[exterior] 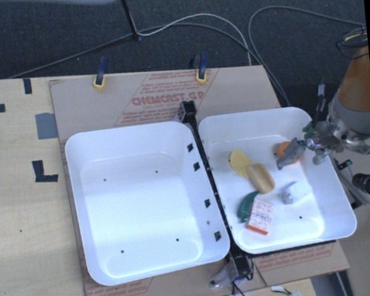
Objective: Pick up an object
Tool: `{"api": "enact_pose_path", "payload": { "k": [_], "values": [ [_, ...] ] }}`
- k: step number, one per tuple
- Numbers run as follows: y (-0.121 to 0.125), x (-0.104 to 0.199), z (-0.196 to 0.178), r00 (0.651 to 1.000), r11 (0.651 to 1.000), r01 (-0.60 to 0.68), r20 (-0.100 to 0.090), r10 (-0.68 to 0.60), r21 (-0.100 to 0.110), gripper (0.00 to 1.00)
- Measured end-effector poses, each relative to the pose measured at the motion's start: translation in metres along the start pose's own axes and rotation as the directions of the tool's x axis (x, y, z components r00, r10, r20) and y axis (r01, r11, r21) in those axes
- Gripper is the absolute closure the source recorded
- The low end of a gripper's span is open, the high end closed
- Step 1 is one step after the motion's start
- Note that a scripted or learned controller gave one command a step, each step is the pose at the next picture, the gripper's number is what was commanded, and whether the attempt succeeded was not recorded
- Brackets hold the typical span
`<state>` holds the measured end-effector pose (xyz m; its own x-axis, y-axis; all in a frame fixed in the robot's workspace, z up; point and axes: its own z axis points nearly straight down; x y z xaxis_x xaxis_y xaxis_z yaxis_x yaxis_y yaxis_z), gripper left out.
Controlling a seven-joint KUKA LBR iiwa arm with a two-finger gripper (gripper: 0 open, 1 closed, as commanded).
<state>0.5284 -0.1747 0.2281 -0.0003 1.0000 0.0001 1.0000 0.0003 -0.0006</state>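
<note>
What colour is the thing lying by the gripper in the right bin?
Orange. The object shows best in the camera view, beside the gripper.

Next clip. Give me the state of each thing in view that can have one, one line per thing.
Hand: low over the right bin, at the orange piece; grip unclear.
Orange piece: in the right bin, partly hidden by the hand.
Yellow piece: lying flat, touching the tan roll.
Tan roll: lying on its side.
Green piece: lying beside the red and white packet.
Red and white packet: lying flat.
Grey block: lying alone.
</note>
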Motion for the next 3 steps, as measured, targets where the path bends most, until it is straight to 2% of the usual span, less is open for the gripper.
{"api": "enact_pose_path", "payload": {
  "k": [1,2,3],
  "values": [
    [-0.024,0.089,0.144,1.0,1.0,0.005,-0.001,-0.005,0.008,0.0],
    [-0.022,0.086,0.129,1.0,1.0,0.0,0.001,0.0,-0.001,1.0],
    [-0.023,0.097,0.035,0.997,0.997,-0.081,0.0,0.081,-0.008,1.0]
  ]
}}
